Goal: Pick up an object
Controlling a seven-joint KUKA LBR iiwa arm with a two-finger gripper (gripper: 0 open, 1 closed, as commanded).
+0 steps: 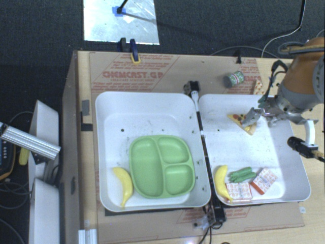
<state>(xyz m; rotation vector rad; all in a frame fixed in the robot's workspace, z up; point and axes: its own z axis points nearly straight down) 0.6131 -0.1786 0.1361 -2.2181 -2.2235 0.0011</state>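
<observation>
The jaws are seen low in the right bin, right at a yellow-and-red pizza-slice toy near the bin's far wall; whether they are wide, narrow or closed on it cannot be told. A banana, green pea pods and small cartons are clustered along the near wall. The left bin is occupied by a green divided plate and a second banana.

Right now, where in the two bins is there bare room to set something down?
Left bin: the strip behind the green plate. Right bin: its middle, between the pizza slice and the front row. Crowded: that row, banana, green beans, two packets.
</observation>
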